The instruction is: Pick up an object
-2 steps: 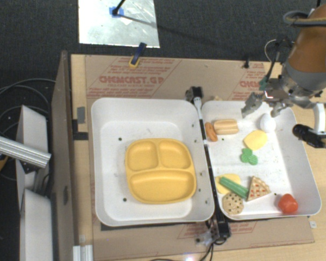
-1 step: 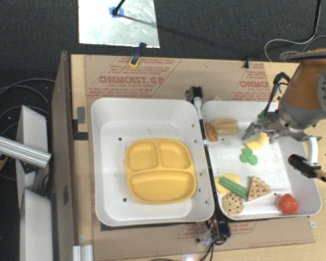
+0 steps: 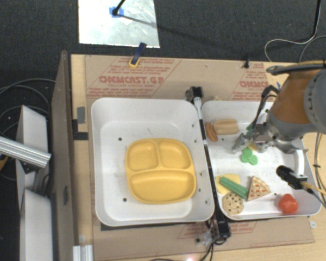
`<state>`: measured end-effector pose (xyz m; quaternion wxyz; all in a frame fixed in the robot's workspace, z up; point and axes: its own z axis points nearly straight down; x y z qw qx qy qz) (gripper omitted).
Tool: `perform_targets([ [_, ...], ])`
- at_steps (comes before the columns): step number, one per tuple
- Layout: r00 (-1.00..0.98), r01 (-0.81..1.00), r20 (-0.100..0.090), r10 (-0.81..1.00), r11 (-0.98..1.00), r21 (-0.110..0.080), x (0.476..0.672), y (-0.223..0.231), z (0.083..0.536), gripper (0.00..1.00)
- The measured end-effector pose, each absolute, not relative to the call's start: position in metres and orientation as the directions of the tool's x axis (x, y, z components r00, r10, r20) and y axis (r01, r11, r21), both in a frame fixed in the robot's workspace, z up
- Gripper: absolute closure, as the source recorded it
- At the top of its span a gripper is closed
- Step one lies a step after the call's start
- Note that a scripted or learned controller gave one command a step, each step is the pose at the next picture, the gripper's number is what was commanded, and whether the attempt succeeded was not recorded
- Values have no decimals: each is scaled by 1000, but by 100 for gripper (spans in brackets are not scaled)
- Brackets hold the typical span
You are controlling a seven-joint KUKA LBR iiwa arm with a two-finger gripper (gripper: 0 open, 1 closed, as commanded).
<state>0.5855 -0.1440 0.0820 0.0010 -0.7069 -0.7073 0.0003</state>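
My gripper [image 3: 251, 140] hangs low over the middle of the right bin [image 3: 315, 208], reaching in from the right on the grey arm with the orange band [image 3: 293, 99]. A small green toy [image 3: 249, 157] lies just below and in front of it, close to the gripper tip. To its left, against the bin's left wall, lie a tan bread roll [image 3: 226, 126] and a sausage [image 3: 211, 131]. Nothing shows as lifted.
At the front of the right bin lie a pizza slice [image 3: 257, 188], a cookie [image 3: 233, 203], a red tomato [image 3: 287, 203] and a green pickle [image 3: 233, 187] on a yellow slice [image 3: 232, 178]. The left bin [image 3: 106, 145] holds a yellow divided plate [image 3: 135, 192].
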Motion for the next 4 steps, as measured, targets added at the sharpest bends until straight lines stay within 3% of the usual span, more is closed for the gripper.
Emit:
perform_targets([
  [1, -1, 1000, -1, 1000, 1, 4, 588, -145, 95, 100],
  [2, -1, 1000, -1, 1000, 1, 4, 588, -145, 95, 0],
  [3, 0, 1000, -1, 1000, 0, -5, 636, -191, 84, 0],
  [4, -3, 1000, -1, 1000, 3, 0, 636, -190, 95, 100],
])
